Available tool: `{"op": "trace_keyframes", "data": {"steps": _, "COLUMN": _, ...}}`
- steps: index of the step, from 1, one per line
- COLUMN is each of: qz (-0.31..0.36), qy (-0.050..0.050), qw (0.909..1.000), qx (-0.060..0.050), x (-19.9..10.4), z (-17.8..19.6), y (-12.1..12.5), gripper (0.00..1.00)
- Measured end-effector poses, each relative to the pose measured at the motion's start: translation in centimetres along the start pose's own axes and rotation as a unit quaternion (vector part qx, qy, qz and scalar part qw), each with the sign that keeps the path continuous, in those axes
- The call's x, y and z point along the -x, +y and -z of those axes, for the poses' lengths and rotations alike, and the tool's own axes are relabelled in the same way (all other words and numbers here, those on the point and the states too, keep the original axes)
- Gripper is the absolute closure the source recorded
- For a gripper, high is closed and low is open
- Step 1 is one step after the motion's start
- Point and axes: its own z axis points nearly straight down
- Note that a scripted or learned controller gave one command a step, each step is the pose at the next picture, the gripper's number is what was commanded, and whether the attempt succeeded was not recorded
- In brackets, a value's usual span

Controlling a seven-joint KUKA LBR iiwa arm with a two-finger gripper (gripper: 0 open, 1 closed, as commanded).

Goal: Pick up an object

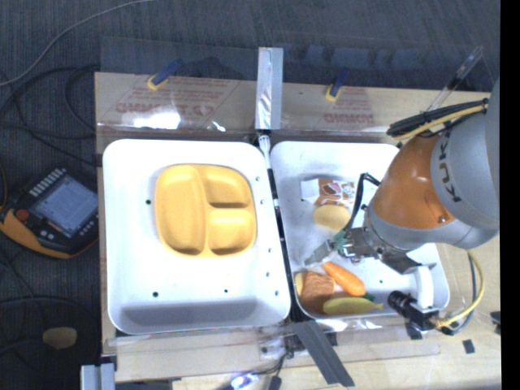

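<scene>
Camera view showed the arm (439, 185) reaching from the right, bent down over the right bin (286, 218). Its claw (345, 244) hung just above the carrot (344, 279); whether it was open I could not tell. A yellow tray (205, 208) lay in the left bin (130, 242).

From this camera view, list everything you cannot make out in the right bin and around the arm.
- Gripper: the wrist hangs over it, so open or shut cannot be read.
- Small packet: print too small to read.
- Pale round item: too blurred to identify.
- Brown item beside the carrot: partly covered, kind unclear.
- Right bin: its far right side lies under the arm.
</scene>
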Motion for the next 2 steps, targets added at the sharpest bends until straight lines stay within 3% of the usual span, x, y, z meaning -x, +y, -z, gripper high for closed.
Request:
{"op": "trace_keyframes", "data": {"steps": 1, "qz": 0.093, "qy": -0.003, "qw": 0.9956, "qx": 0.009, "x": 0.9, "z": -1.9, "y": -0.1, "gripper": 0.0}}
{"op": "trace_keyframes", "data": {"steps": 2, "qz": -0.031, "qy": -0.002, "qw": 0.9995, "qx": 0.008, "x": 3.5, "z": -2.0, "y": 7.3, "gripper": 0.0}}
